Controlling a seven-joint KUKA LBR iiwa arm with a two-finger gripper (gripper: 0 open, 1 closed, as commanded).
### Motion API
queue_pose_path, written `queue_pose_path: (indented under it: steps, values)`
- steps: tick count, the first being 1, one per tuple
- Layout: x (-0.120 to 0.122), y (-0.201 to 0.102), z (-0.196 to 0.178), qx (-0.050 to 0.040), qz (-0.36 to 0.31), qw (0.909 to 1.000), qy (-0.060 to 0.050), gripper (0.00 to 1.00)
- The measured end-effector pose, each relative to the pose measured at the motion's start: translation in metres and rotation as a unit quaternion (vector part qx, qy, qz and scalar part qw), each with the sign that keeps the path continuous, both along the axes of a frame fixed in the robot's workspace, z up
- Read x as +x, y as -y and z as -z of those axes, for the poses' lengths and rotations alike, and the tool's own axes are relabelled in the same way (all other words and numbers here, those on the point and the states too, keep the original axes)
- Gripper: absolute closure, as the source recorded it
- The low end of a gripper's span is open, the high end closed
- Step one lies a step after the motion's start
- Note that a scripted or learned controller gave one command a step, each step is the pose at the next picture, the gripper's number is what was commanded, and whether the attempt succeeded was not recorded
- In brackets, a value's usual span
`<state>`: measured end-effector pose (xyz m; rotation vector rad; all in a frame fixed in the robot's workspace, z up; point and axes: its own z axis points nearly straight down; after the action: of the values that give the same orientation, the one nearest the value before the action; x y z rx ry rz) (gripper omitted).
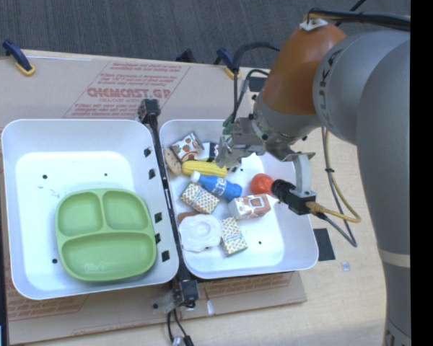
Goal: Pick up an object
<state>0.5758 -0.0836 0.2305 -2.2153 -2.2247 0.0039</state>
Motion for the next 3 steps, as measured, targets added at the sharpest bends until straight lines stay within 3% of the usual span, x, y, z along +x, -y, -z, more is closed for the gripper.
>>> queue_pose_path:
  steps: [1, 2, 3]
  values:
    - [-0.1, 0.0, -0.016, 0.0002, -0.001, 1.0, 0.0, 1.0]
    - [-0.009, 0.057, -0.002, -0.0001, 0.001, 1.0, 0.001, 1.0]
    - [0.038, 0.086, 0.036, -0.0004, 0.0, 1.0, 0.001, 1.0]
